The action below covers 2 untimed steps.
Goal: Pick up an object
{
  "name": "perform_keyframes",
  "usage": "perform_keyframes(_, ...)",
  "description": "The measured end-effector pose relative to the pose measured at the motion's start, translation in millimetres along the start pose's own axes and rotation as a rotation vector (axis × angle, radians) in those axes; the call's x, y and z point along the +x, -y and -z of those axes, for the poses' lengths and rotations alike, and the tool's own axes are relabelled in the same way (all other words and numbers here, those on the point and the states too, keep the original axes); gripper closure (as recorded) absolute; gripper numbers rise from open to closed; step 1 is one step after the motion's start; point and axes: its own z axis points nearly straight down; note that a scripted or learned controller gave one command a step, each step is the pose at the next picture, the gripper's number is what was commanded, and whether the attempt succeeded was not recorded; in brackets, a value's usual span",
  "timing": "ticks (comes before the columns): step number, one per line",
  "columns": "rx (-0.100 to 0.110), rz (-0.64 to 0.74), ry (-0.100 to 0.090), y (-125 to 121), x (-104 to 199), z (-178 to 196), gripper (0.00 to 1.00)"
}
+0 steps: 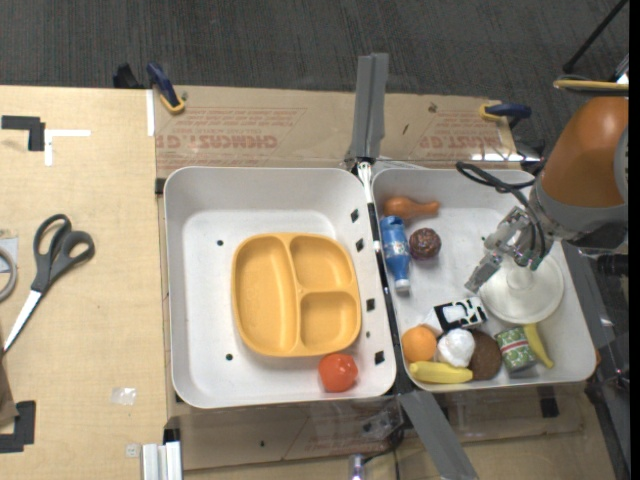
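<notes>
- Nearest the camera, at 6 o'clock in the right bin [570, 373], a yellow banana [441, 372] lies along the front wall, with an orange [419, 343] touching it at 11 o'clock and a white ball [457, 347] just above it.
- Beside the white ball at 3 o'clock sits a brown round fruit [486, 357], then a small green can [515, 350] and a second, smaller banana [540, 344] at the bin's 5 o'clock corner.
- A black-and-white block [460, 314] lies near the bin's middle, just at 12 o'clock from the white ball.
- My gripper [497, 262] hangs over the right bin at about 3 o'clock, its fingers spread apart with nothing between them, tips pointing toward 8 o'clock.
- Just under my wrist, a white round dish [525, 293] rests at 4 o'clock from the fingertips.
- A blue bottle [395, 251] lies along the bin's 9 o'clock wall; a dark red ball [425, 244] sits beside it, and an orange-brown gourd shape [410, 207] lies at 11 o'clock.
- Over in the left bin [190, 268], a yellow divided plate [296, 293] fills the middle, with a red tomato [338, 372] touching its 5 o'clock edge.
- On the bench [80, 368] at 9 o'clock, well apart from both bins, lie scissors [48, 258].
</notes>
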Motion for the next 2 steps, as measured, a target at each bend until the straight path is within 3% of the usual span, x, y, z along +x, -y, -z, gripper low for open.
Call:
perform_keyframes(1, -0.002, -0.120, 0.001, -88, -7, 0, 0.00)
perform_keyframes(2, -0.002, -0.118, 0.007, -89, -8, 11, 1.00)
